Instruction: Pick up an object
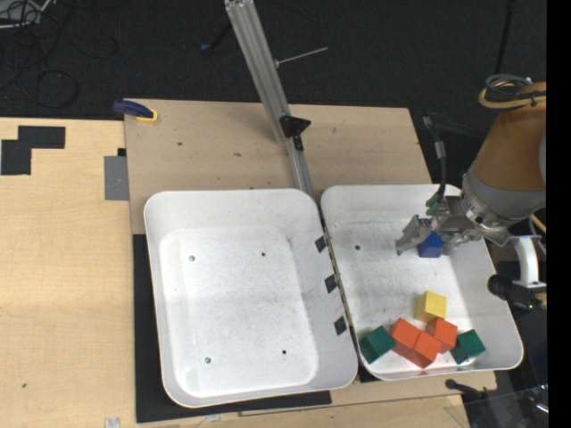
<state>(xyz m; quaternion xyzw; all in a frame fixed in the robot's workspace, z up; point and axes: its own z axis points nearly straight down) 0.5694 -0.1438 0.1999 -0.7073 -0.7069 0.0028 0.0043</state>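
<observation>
The camera view looks down at a slant on two shallow white bins set side by side on a wooden bench. The arm (508,163), grey with an orange band above the wrist, reaches in from the right over the right bin (375,217). Its gripper (430,236) hangs low over the upper part of that bin, and a blue block (431,245) sits right at its fingertips; the grey fingers stand on either side of the block, but whether they are clenched on it or released cannot be told from this angle.

Toward the near end of the same bin lies a cluster of other blocks: a yellow block (434,305), an orange block (412,340) with a second orange one just beside it, a green block (376,342) to their left and another green block (467,346) to their right. The left bin (234,205) lies alongside, and a slim metal rail (264,69) slants up behind the bins.
</observation>
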